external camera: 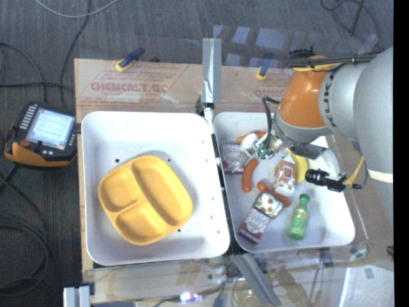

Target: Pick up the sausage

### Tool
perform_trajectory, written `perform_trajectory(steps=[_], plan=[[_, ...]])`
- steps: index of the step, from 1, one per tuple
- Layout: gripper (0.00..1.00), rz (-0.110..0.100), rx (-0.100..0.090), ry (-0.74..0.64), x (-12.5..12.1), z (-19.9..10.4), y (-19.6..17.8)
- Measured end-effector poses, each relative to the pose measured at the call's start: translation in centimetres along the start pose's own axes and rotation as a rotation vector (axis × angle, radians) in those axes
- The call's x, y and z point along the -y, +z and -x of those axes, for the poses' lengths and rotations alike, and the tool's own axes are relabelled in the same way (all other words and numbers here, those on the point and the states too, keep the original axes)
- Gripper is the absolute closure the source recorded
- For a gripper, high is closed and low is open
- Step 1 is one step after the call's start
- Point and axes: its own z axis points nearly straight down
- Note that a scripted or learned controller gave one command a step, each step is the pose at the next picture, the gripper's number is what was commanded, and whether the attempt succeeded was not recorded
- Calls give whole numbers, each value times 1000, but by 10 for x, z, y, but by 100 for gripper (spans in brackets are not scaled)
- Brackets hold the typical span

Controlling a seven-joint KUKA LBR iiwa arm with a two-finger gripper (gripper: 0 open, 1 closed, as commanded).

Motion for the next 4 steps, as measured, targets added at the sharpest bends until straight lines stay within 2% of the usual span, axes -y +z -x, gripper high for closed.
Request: perform_trajectory(steps=[1,2,3,4], plan=[[0,-1,-1,0,0,0,0],[0,-18,-12,-241,38,-2,8],[100,-12,-12,-239,36,-2,-2],[100,-25,-20,-260,-35,-22,-150]])
